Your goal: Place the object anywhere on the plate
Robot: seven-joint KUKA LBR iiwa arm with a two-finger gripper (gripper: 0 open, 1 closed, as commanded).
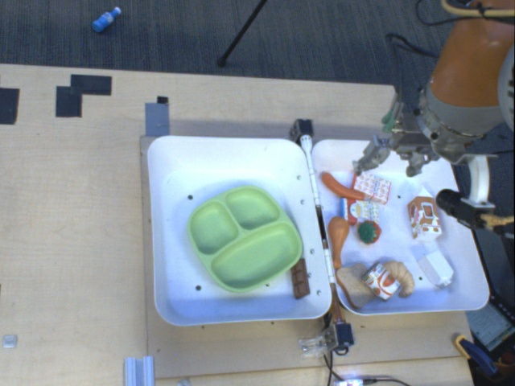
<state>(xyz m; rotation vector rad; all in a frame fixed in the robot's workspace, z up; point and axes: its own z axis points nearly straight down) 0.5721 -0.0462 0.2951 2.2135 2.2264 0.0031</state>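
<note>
Plate point(245, 237) bare in left bin point(173, 167); nothing placed yet. End effector point(392, 158) above right bin point(475, 288), right of plate, prongs apart, nothing between. Toys lie there; pick and transfer remain.

No readable text, printed packets point(372, 188) and can point(380, 281) too blurred to read

Two bins sat side by side on the tabletop point(72, 240). The left bin point(165, 296) had the plate point(245, 236) in its middle, with a small bar point(300, 280) by its right wall. The right bin point(475, 292) held a carrot point(338, 236), a can point(380, 281) near the front, and a little house point(424, 217) further right.
</note>
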